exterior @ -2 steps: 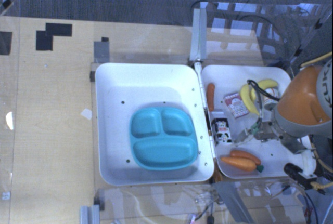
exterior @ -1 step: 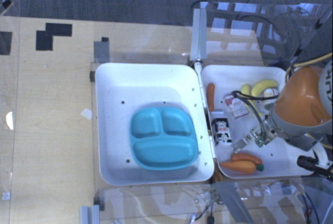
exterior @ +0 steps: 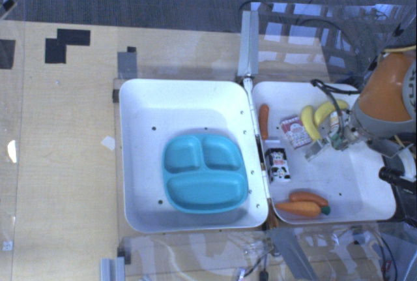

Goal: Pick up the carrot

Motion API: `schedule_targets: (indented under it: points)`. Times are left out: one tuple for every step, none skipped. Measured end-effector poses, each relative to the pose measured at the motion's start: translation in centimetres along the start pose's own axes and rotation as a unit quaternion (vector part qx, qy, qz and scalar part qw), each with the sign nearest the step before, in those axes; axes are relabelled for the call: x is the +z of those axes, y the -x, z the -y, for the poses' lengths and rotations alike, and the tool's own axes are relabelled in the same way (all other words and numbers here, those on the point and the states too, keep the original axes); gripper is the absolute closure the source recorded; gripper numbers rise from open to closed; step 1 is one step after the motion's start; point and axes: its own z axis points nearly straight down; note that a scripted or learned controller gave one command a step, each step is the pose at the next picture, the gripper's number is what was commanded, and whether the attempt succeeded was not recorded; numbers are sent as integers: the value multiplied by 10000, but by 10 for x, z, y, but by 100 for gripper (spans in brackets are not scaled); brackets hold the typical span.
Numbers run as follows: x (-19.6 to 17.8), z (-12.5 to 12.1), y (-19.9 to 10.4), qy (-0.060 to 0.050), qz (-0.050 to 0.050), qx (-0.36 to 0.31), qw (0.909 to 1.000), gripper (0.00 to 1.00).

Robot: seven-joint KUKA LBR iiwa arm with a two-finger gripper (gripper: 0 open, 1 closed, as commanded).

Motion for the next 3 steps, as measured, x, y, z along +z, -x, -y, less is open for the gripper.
schedule_targets:
  points:
    - [-1, 11, -45, -9, -8, 1606, 9870, 0]
    - [0, 66, -5, -14, -11, 2465, 9691, 0]
    - [1, 12, 0, -14, -7, 2378, 9713, 0]
